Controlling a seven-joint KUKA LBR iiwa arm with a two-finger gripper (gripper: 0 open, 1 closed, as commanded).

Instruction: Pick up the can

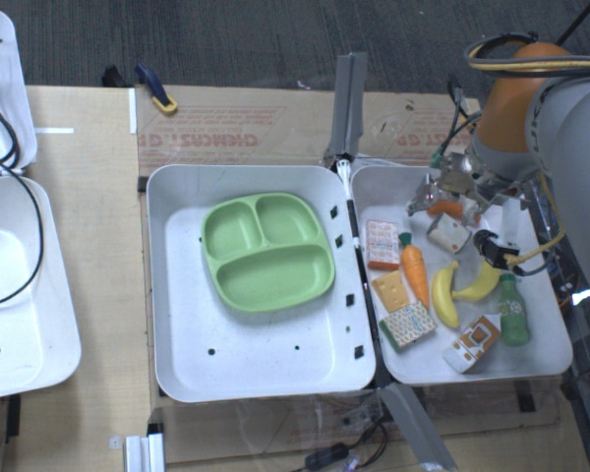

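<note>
A small whitish can (448,232) with a reddish end lies tilted near the back of the right bin (546,357). My gripper (446,197) hangs directly over its upper end, very close to it or touching it. The wrist and cables hide the point of contact. The grey arm with its orange band (516,101) comes in from the upper right.
The right bin also holds a red-and-white packet (382,244), a carrot (415,273), a cheese wedge (391,290), two bananas (444,299), a green bottle (514,313) and two small cartons (475,340). A green divided plate (267,250) lies in the left bin (177,362).
</note>
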